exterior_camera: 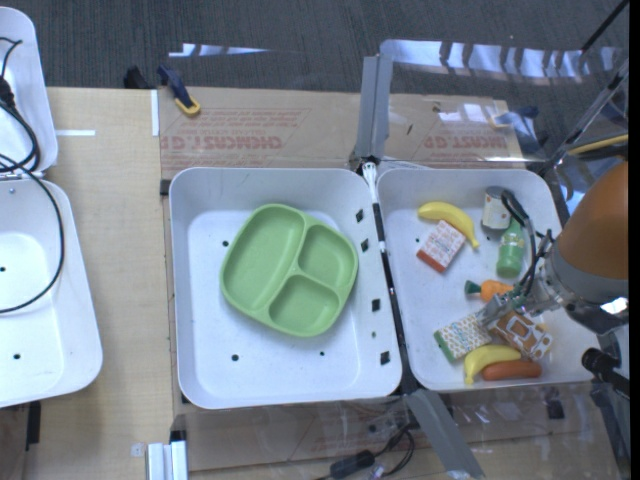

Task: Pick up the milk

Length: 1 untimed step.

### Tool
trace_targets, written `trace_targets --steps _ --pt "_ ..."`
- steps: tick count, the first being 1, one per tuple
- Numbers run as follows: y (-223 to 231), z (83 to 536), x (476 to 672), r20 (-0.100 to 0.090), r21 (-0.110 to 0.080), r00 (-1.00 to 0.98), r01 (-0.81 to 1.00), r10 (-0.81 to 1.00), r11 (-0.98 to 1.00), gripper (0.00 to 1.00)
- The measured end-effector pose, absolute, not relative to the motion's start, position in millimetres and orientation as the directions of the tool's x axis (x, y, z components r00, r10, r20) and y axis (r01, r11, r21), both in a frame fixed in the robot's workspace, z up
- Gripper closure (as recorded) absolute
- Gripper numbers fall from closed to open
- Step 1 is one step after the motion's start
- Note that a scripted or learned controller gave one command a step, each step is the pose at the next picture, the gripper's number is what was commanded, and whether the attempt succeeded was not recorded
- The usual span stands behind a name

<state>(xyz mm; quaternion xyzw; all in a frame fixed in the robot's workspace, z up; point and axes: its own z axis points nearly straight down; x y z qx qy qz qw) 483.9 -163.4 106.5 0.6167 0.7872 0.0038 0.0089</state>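
Milk carton [441, 246] lies flat in the right bin [400, 268], up and left of the gripper [512, 308].

The gripper sits low among a patterned box [527, 335] and a speckled packet [462, 336]; whether it grips anything cannot be told. Nearby lie two bananas [448, 216], a green bottle [510, 253] and a sausage [512, 370]. The left bin [190, 298] holds a green divided plate [290, 269].

A robotics lab: white bins [185, 298] on a cardboard-covered bench [250, 128].
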Motion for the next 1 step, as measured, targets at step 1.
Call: trace_targets --steps 1 --pt "-108.7 192.7 513.2 0.000 -0.002 -0.015 1.000 1.000 0.015 1.00"
